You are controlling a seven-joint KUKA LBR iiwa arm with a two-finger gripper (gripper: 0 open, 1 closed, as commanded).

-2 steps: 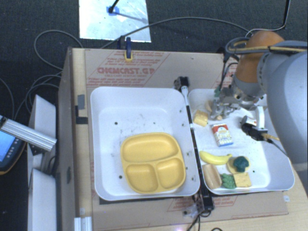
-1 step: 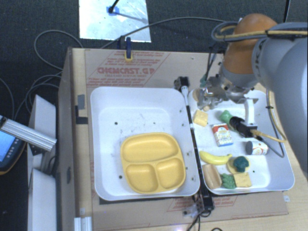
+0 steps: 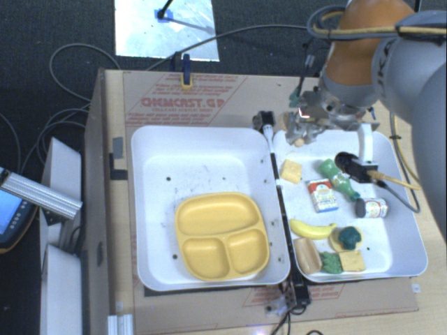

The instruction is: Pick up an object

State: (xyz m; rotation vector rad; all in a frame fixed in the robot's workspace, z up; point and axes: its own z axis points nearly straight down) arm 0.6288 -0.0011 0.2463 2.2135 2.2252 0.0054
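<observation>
Gripper (image 3: pixel 302 128) hovers over the right bin's (image 3: pixel 412 250) far-left corner; can't tell its state. Below it: cheese-like block (image 3: pixel 291 171), green bottle (image 3: pixel 336 176), banana (image 3: pixel 312 228). Yellow divided tray (image 3: pixel 221 234) fills the left bin (image 3: pixel 150 187).

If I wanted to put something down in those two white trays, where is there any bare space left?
The left bin has bare floor along its far half, behind the yellow divided plate, plus a strip down its left side. The right bin is crowded: banana, red carton, green bottle and small can. Only its right near corner looks bare.
</observation>
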